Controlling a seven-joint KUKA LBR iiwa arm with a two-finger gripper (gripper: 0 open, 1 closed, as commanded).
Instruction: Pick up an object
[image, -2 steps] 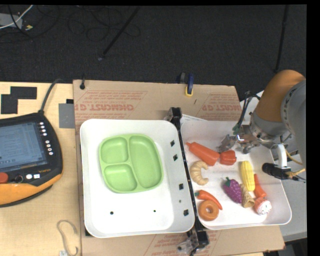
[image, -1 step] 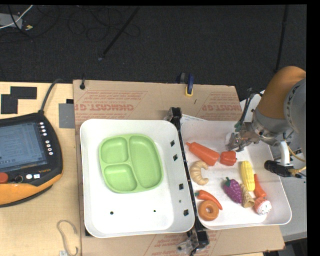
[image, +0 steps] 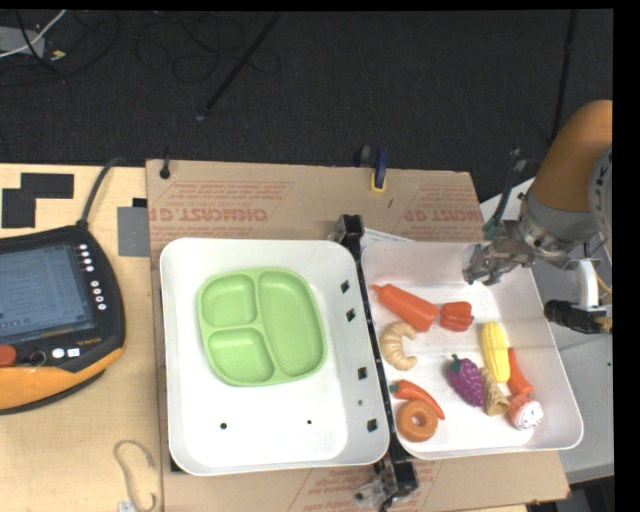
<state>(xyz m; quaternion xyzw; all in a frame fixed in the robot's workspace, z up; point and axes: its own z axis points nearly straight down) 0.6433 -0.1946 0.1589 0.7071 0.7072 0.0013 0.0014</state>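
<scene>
Here the arm (image: 575, 170) comes in from the right side. It is grey with an orange band near the top. Its claw (image: 486, 262) hangs over the far right part of the right bin (image: 560, 440). The claw is dark and small from up here, so I cannot tell if it is squeezed tight or let loose. Nothing can be seen between its tips.

The right bin has lots of toy food in it. A carrot (image: 405, 306) lies near the middle, and a red pepper (image: 456, 316) sits just beside its thin end. Below the carrot is a tan croissant (image: 398, 343). Near the bottom is a donut (image: 417, 421) with a red chili (image: 418, 396) touching its top. Purple grapes (image: 465, 381) lie to the right of those. A yellow corn (image: 495, 350) sits beside the grapes, and a thin orange piece (image: 518, 372) lies along the corn. At the bottom right is a small white and red thing (image: 527, 413); I cannot tell what it is. All the food lies flat in the bin, below and to the left of the claw.

The left bin (image: 190, 420) holds a green plate (image: 262, 326) with three parts. A black and orange tablet (image: 55, 315) rests on the bench at the far left. The bins sit on brown cardboard (image: 270, 205).
</scene>
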